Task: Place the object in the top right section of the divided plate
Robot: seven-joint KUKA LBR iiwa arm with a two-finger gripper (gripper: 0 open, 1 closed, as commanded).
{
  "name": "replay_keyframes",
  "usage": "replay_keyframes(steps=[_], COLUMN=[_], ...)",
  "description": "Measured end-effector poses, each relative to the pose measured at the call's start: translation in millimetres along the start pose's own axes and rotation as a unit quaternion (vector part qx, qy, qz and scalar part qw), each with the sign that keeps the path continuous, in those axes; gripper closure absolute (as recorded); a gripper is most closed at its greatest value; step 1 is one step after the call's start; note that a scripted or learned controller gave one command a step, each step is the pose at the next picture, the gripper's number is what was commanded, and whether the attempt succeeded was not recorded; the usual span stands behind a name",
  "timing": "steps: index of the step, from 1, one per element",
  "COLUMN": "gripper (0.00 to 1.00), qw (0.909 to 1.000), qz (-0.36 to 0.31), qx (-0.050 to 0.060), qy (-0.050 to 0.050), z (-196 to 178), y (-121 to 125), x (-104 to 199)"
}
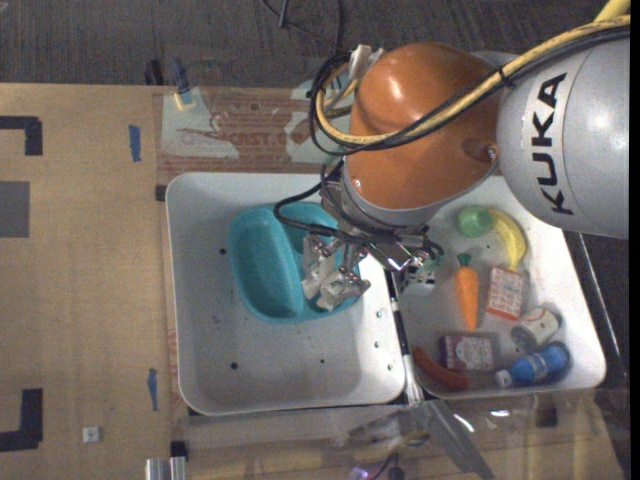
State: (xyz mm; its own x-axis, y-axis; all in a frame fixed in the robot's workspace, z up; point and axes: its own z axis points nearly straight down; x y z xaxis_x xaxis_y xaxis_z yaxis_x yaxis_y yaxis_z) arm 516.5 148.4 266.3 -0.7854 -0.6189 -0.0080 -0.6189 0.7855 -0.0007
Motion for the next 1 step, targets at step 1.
replay_keyframes(steps=[1], gripper=[1.00], qw=[0.9998], qz=[-0.019], qx=[0.000], qy=[0.001], z=[57.3], y=[-58.4], x=[1.8])
